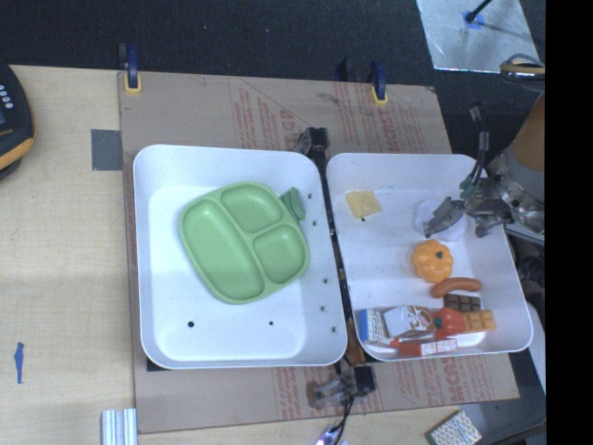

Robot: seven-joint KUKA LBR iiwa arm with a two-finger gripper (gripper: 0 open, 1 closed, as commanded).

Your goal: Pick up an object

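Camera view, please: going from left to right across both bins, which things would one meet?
Green divided plate in the left bin → pale yellow piece in the right bin → orange pumpkin-like toy → gripper at the right bin's far right.

Pale wooden bench (56, 276), brown cardboard sheet (232, 109) clamped on top, dark carpeted floor (232, 17) behind

Loose items in the right bin (398, 170)

A pale yellow cheese-like piece (363, 204) lies far-left; an orange pumpkin-like toy (433, 260) sits mid-bin; a sausage (456, 286), chocolate bar (469, 315) and flat carton (394, 324) crowd the near edge.
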